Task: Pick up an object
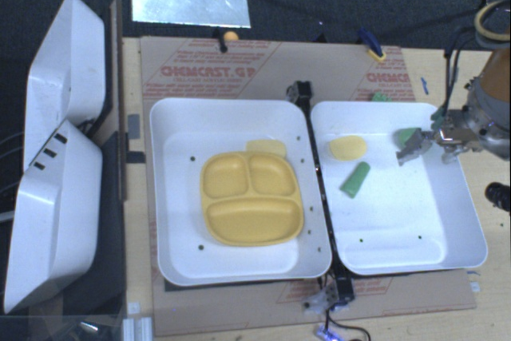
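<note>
In the lower centre of the frame, the left bin (172,251) holds a yellow divided tray (251,199) with three compartments, lying flat. A pale yellow flat piece (267,146) touches the tray's upper edge. To the right, the right bin (447,247) holds a green cylinder (355,179), tilted, in its upper left part. Just above it lies a yellow oval piece (348,147), close but apart. Further right, at the bin's upper right, the gripper (413,148) hangs over a green block (409,136); whether it grasps the block or stands released cannot be told. The arm (489,104) enters from the right edge.
</note>
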Motion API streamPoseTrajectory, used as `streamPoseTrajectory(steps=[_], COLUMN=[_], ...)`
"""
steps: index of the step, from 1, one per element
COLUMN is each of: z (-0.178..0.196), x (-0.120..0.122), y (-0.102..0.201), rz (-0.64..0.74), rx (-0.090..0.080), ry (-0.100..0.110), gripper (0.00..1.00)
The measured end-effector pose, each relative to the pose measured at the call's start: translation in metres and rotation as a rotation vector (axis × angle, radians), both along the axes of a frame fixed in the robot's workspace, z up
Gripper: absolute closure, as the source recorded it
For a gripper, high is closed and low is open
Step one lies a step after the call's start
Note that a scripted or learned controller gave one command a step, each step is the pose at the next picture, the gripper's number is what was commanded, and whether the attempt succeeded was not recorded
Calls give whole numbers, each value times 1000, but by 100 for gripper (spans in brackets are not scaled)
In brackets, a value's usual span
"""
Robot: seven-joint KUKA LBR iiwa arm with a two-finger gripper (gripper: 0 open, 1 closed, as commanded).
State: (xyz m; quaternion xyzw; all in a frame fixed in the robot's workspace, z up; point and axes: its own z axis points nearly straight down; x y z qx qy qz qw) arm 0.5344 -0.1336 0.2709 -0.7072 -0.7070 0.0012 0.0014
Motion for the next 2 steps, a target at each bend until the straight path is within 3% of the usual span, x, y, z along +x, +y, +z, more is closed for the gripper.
streamPoseTrajectory(steps=[1,2], z=[2,-57], x=[1,-7], y=[0,0], rz=[1,0], rx=[-1,0], ry=[-5,0], gripper=[0,0])
